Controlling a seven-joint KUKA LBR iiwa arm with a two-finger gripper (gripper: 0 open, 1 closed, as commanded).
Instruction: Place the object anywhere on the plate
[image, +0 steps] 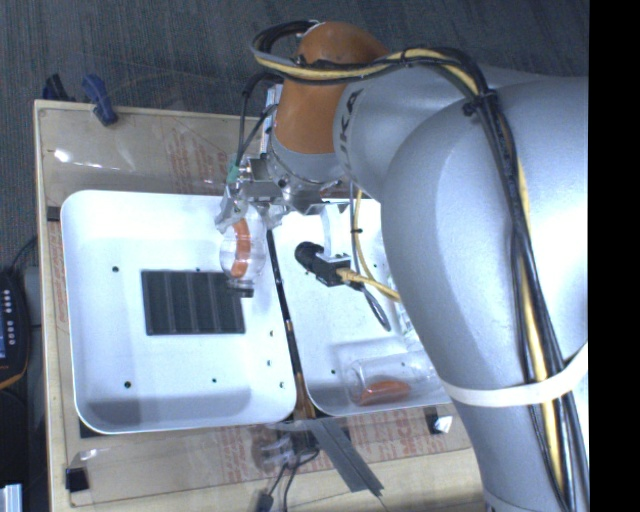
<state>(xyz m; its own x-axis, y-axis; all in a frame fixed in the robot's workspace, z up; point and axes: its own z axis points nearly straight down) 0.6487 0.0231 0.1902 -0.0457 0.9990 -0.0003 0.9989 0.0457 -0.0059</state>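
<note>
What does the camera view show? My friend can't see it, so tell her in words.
A big grey robot arm reaches in from the right, its gripper holding an orange object just above the dark ridged plate in the left white bin.

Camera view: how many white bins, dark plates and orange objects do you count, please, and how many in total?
White bins: 2
Dark plate: 1
Orange objects: 2
Total: 5
</note>
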